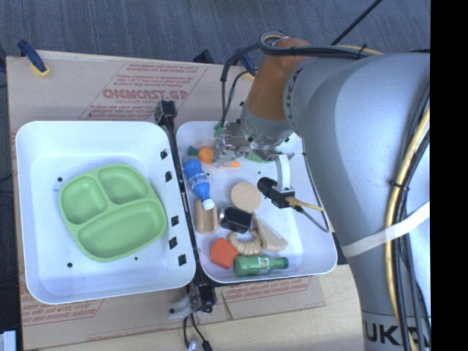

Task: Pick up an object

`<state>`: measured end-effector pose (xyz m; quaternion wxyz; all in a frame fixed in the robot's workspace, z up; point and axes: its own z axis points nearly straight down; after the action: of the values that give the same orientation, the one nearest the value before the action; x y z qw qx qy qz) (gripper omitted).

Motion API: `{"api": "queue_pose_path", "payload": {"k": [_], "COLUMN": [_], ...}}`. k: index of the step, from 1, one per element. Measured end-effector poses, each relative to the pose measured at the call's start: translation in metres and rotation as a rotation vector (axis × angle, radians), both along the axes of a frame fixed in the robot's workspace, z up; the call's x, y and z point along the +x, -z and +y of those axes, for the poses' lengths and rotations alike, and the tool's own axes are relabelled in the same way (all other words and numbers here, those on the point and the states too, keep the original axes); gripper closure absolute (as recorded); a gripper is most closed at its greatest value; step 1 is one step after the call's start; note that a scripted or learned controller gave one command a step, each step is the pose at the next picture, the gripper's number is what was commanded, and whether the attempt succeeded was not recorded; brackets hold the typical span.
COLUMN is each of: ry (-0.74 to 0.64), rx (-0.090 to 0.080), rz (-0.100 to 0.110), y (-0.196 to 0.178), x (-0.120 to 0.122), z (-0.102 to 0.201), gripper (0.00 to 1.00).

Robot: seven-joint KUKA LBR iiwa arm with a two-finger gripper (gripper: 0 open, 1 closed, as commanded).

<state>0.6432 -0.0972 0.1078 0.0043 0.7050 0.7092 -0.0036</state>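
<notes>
A grey robot arm with an orange band enters from the right and bends down over the far end of the right white bin [319, 248]. Its gripper [235, 146] hangs low above a small orange object [207, 153] near the bin's far left corner; whether the claw is spread or pressed together cannot be told, and nothing is visibly pinched.

The right bin holds a jumble. A blue and white bottle [197, 182] lies with its long axis running far to near, along the left wall. A green bottle [259, 265] lies along the near wall, pointing left to right. Between them sit a tan round disc [246, 196], a black block [237, 218] and an orange-red block [222, 252].

The left bin [36, 269] holds a green divided plate [112, 210].
</notes>
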Motion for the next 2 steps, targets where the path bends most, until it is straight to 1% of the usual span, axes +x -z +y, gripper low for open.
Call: {"api": "queue_pose_path", "payload": {"k": [1,2], "ry": [0.000,0.004], "rx": [0.000,0.000], "rz": [0.000,-0.006], "y": [0.000,0.011], "x": [0.000,0.000], "z": [0.000,-0.002], "gripper": [0.00,0.00]}}
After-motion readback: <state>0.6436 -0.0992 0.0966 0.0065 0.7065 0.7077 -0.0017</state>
